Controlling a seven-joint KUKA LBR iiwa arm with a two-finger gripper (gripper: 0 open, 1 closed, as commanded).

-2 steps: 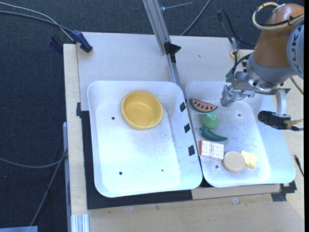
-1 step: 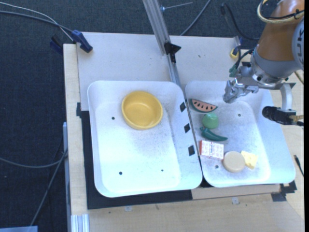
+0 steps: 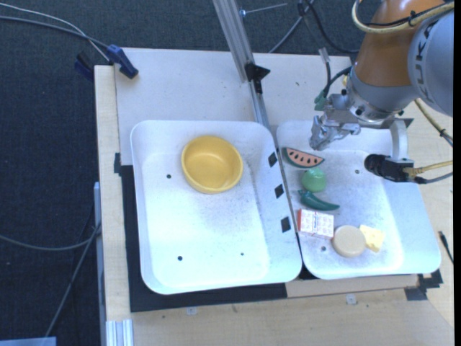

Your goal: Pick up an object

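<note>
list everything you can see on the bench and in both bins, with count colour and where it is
bins: 2, white, side by side on the bench
bowl: 1, yellow, upper part of the left bin
watermelon slice: 1, red with green rind, upper left of the right bin
round green item: 1, green, just below the watermelon slice
green pepper-like piece: 1, dark green, below the round green item
small packet: 1, red and white, lower left of the right bin
disc: 1, cream, lower right bin
yellow chunk: 1, yellow, touching the disc's right
clamp: 1, blue, bench's far left corner
arm: 1, grey and orange, from the right
pincer: 1, metal, above the right bin's top

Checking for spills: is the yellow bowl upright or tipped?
Upright. The bowl sits in the left bin, its round rim and hollow inside facing up.
</note>
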